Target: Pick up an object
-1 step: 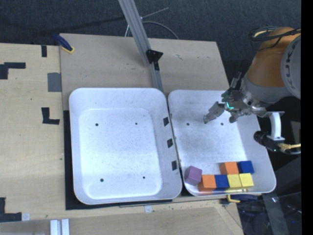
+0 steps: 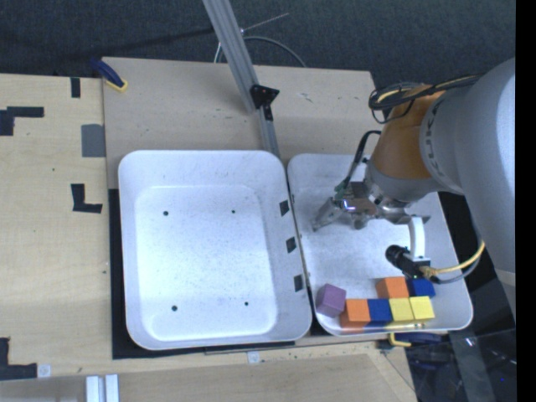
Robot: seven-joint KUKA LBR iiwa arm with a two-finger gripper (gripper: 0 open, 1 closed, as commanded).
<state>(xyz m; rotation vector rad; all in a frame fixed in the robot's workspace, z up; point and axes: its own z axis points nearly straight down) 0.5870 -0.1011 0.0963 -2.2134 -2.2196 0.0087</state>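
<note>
where tool point(image 2: 335, 214) hovers, purple block point(image 2: 332, 298) sits tilted nearby.

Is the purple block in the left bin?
No, the purple block lies in the right bin, near its lower-left corner, beside the orange, blue and yellow blocks.

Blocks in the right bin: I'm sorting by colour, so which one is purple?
The purple block, at the left end of the cluster in the right bin, set slightly apart; the others are orange, blue and yellow.
</note>
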